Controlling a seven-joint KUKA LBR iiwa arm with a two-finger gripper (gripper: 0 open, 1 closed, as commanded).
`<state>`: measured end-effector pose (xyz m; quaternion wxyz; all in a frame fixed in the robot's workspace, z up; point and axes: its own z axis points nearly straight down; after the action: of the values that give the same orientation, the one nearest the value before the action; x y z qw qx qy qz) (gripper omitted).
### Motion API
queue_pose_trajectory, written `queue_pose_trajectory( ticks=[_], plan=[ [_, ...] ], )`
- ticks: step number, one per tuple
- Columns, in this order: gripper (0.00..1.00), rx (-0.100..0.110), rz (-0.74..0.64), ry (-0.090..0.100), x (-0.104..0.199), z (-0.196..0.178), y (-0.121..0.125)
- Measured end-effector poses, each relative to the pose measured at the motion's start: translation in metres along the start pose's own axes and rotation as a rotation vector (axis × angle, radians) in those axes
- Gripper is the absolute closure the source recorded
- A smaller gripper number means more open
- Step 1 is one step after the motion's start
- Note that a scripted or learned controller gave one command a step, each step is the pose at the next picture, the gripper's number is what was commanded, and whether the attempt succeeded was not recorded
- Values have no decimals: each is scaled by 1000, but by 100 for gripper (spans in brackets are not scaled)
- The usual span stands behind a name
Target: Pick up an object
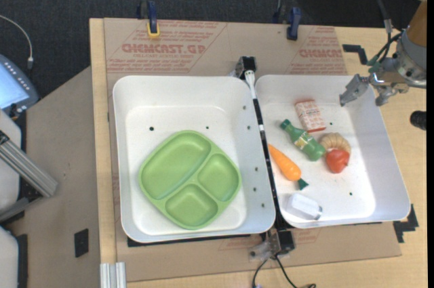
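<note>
Red tomato [338, 159] in right bin [386, 165], well below the pincer [368, 91], fingers spread apart, holding nothing

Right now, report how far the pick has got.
Done: nothing lifted; the carrot, green bottle, tomato and small box all lie in the right bin. In hand: the tool, open, hangs over that bin's far right corner. Left: descend, grasp, lift.
</note>
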<state>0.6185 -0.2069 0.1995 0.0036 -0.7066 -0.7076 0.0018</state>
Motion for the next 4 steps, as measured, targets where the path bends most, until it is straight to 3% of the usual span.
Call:
queue_pose_trajectory(
  ticks=[2, 3, 4],
  plan=[
    [0, -9, 2, -1, 9, 109, -3],
    [100, -18, 0, -3, 9, 93, 0],
    [100, -17, -1, -6, 10, 32, 9]
  ],
)
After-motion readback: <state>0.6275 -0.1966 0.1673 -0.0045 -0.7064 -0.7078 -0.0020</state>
